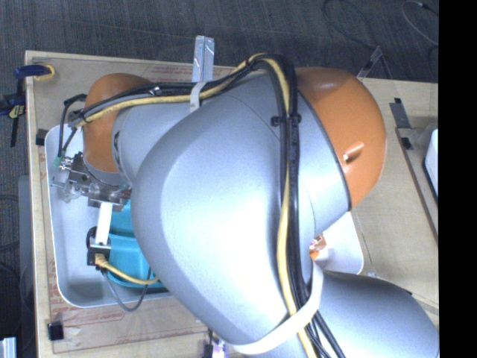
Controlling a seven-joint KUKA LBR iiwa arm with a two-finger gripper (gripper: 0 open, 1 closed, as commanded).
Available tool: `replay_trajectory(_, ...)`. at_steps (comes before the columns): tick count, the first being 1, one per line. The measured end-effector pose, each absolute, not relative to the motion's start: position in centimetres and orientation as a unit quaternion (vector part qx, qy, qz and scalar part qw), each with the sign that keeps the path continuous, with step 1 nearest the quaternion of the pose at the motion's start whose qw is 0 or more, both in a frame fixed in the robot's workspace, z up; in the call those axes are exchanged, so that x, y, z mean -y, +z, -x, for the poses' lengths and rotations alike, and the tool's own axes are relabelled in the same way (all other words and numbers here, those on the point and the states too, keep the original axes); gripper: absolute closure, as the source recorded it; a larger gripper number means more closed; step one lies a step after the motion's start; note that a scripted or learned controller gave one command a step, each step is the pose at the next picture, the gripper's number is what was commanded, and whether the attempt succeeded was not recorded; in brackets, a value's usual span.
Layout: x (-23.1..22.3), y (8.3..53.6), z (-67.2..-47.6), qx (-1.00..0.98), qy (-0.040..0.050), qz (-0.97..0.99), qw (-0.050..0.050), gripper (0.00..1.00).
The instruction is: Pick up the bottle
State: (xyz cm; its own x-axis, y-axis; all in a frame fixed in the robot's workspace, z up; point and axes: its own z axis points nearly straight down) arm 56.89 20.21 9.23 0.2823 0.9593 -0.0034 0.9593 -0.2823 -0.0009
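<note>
In the left bin (67, 289), a blue object (133, 250), possibly the bottle, lies beside the arm's (246, 215) wrist; its axis cannot be read. Jaws hidden, state cannot be told. Tan wooden surface (45, 73) carries the bins; dark carpet (149, 13) beyond.

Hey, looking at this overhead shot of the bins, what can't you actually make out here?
- Bottle: cannot be picked out; the arm covers most of the bench.
- Claw: low over the left bin, too cluttered with brackets and cables to read.
- Blue item: partly under the arm, so its shape is unclear.
- Right bin: a corner shows; the arm hides the rest.
- Orange bit at the arm's edge: too small to identify.
</note>
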Motion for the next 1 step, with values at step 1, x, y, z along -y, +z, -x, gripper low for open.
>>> replay_trajectory(1, -21.8, 11.16, -53.65, -0.583, -0.0036, -0.812, -0.002, 0.0)
